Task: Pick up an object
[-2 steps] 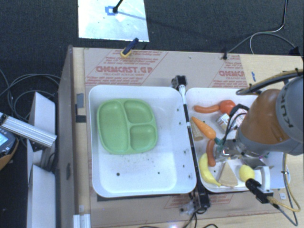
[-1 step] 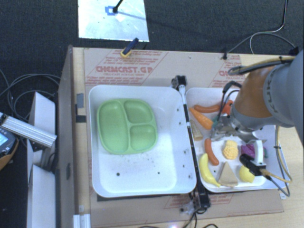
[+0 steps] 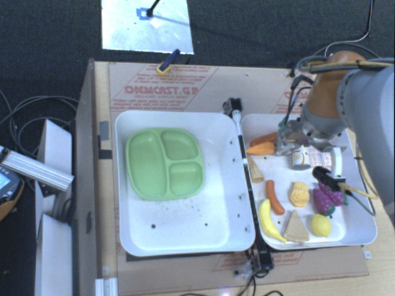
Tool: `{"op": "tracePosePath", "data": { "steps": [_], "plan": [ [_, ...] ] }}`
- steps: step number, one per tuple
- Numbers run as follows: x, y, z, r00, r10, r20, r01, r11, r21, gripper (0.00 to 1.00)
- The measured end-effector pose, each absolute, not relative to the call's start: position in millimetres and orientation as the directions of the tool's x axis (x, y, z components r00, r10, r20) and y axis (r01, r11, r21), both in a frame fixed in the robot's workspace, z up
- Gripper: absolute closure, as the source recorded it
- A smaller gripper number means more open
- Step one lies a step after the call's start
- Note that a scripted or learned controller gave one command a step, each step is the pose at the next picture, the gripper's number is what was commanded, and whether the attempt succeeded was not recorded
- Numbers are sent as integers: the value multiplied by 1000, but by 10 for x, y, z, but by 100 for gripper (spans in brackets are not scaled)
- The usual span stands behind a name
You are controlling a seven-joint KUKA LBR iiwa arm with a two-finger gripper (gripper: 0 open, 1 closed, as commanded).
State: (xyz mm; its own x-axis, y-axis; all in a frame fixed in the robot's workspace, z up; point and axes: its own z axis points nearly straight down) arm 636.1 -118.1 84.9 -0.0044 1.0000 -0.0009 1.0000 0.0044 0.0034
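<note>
Arm over the crowded right bin
Gripper opening cannot be told; cardboard reads "CHEMCAST GP"; left bin has free floor.

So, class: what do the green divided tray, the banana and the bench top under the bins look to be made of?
Green tray: likely moulded plastic, one even colour with soft rounded compartment edges.
Banana: probably toy plastic, uniformly yellow and smooth, with no bruises.
Bench top: looks like cardboard, matt tan with red printed lettering.
</note>
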Motion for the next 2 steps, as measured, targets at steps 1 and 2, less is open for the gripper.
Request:
{"op": "tracePosePath", "data": {
  "steps": [1,2],
  "plan": [
    [6692,-1642,853,-2,1000,-2,1000,2,4,0],
    [6705,-1636,967,-7,1000,-3,1000,7,7,100]
  ]
}}
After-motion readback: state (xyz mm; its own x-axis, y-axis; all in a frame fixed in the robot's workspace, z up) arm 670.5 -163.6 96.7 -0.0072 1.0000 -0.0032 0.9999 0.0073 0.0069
